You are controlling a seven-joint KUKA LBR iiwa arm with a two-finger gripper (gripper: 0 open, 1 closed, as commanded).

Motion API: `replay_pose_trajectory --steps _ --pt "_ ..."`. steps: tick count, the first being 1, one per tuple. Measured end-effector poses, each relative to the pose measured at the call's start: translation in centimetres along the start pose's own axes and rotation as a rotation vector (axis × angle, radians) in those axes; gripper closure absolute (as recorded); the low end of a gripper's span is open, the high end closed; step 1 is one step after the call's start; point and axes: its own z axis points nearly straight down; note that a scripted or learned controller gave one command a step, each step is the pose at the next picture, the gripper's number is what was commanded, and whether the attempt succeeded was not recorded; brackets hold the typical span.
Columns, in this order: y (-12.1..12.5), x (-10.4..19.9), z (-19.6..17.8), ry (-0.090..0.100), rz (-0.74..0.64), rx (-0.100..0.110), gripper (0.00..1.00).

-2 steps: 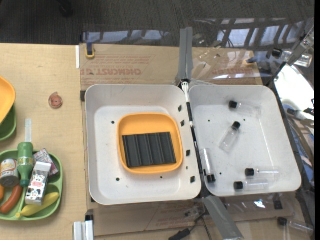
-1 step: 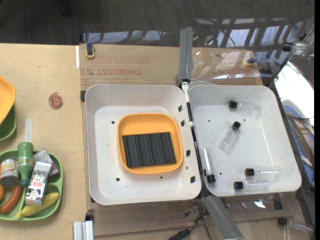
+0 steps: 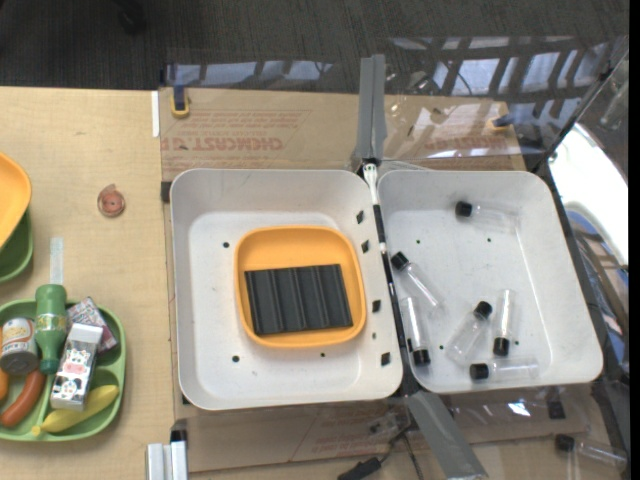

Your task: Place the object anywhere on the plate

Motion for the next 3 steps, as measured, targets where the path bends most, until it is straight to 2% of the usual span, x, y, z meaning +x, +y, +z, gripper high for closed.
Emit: replay_pose_trajectory --steps 1,3 --pt "-0.96 1.46 8.40 0.002 -0.267 -0.001 0.00" --pt "-0.28 0.58 8.76 -0.001 -0.818 -0.003 0.00"
